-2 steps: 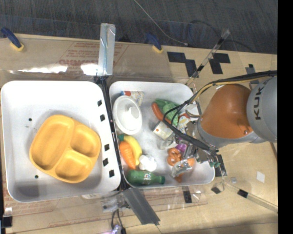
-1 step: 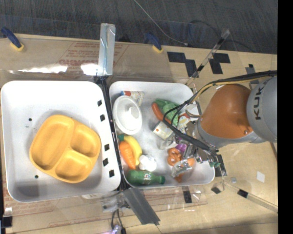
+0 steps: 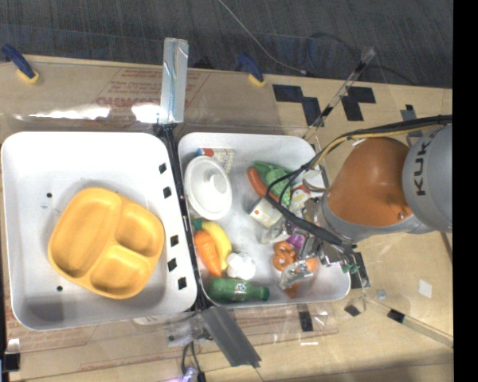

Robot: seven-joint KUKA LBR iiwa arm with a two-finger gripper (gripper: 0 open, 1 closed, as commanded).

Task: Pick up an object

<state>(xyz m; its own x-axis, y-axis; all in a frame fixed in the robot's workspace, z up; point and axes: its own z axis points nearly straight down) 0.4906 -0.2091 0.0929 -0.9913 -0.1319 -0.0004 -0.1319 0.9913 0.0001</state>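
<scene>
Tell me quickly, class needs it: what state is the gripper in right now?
Gripper: low in the right bin among the cluttered items; open or closed cannot be told, and no object is seen held.

Robot lab — taped cardboard bench (image 3: 223, 86) (toy-filled bins (image 3: 16, 213)).

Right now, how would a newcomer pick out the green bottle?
Look in the right bin, along its near wall by the left corner. The green bottle lies on its side there, below the carrot and banana. It alone is dark green, long and lying flat.
</scene>
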